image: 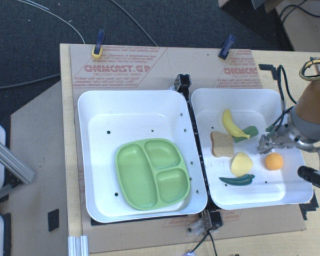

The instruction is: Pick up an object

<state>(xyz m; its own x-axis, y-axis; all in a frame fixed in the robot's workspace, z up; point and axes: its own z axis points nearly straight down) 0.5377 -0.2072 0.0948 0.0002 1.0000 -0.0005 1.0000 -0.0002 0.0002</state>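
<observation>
1. Camera view: gripper (268,143) sits low in the right bin (256,193); whether it grips anything cannot be told.
2. Orange (274,161) lies just beside it; banana (232,125) is near.

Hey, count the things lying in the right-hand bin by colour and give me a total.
Yellow: 2, a banana and a lemon
Green: 2, a pepper and a small green piece
Orange: 1, an orange
Tan: 1, a bread slice
Total: 6
</observation>
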